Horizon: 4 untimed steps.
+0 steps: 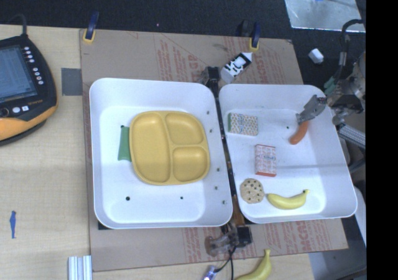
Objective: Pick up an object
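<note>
From where I stand, the robot's grey metal two-finger gripper [311, 111] is a slim, dull wedge with darker edges. Behind it the grey metal wrist block [349, 93] is cluttered with silvery brackets and pale plates (too blurred to pick out screws), and a thin black looped cable [349, 25] arches above it

One fixed camera looks down aslant from above on both white bins [99, 148], side by side.

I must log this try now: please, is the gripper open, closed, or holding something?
Gripper: cannot be told. It hangs over the right bin, just above the orange carrot.
</note>
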Available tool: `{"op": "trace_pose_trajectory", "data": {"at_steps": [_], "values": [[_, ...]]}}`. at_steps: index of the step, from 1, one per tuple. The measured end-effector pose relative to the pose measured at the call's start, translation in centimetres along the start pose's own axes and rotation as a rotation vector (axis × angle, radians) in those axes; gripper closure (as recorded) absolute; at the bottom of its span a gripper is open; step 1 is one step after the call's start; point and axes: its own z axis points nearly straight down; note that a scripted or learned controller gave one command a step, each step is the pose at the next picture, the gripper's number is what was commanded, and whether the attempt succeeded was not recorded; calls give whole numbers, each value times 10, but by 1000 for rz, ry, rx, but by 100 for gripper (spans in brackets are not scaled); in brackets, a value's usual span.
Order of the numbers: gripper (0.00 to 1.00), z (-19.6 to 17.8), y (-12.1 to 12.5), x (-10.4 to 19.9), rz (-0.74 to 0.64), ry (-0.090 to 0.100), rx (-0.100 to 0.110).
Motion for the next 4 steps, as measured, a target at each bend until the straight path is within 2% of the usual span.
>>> {"op": "trace_pose_trajectory", "data": {"at_steps": [1,2,3,4], "values": [[0,127,21,46,-2,0,4],[0,175,9,55,-1,0,2],[0,174,-20,63,-1,0,1],[100,164,-20,62,-5,-2,3]]}}
